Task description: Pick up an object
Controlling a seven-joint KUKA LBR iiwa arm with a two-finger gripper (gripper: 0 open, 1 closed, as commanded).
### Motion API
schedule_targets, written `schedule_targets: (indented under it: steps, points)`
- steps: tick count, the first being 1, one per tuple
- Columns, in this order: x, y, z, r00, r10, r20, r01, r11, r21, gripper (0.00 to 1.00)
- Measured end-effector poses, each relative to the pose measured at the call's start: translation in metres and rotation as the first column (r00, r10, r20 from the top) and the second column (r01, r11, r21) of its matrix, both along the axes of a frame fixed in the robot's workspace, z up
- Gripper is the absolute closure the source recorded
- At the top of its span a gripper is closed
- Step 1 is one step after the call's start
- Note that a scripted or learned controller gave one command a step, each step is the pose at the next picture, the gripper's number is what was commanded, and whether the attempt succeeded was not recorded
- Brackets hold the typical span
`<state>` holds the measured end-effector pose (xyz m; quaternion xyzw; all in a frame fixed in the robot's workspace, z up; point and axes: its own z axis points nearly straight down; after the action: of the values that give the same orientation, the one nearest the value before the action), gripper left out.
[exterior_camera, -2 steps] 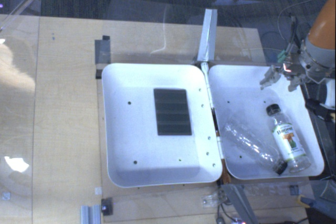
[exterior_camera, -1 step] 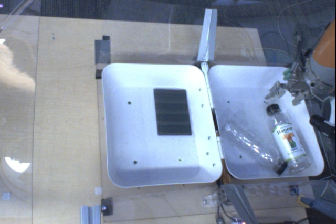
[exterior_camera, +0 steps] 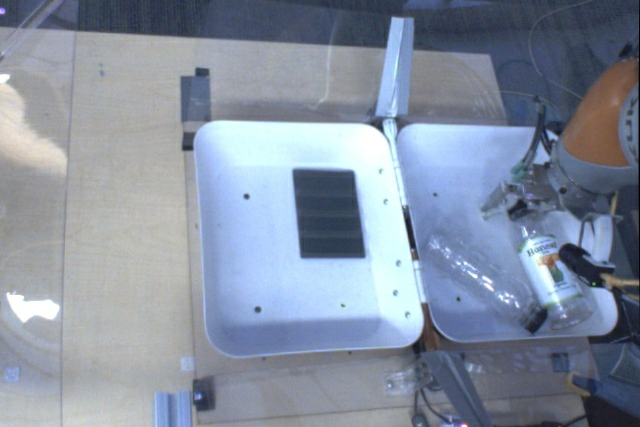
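Overhead view of a pale wooden table point(exterior_camera: 120, 245) bearing two shallow white bins side by side. One white bin point(exterior_camera: 230, 215) holds a dark ridged rectangular pad point(exterior_camera: 328, 213) near its middle. The other white bin point(exterior_camera: 450, 165), nearest the arm, holds a clear plastic bottle with a printed label and dark cap point(exterior_camera: 548, 277) by its front corner, and a crumpled clear plastic bottle point(exterior_camera: 478, 272) lying just beside it. The grey arm's claw point(exterior_camera: 515, 197) hangs above this bin's far side, near the labelled bottle's upper end; how far it is open cannot be told, and nothing shows in its grip. This looks like the approach step. Next, it likely needs lowering squarely over a bottle before closing.
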<state>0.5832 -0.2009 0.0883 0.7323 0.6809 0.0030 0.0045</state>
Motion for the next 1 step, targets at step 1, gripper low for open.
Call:
schedule_targets:
  steps: [1]
  points:
    - [0.0265, -0.0004, 0.0245, 0.969, 0.249, -0.004, -0.249, 0.969, -0.001, 0.00]
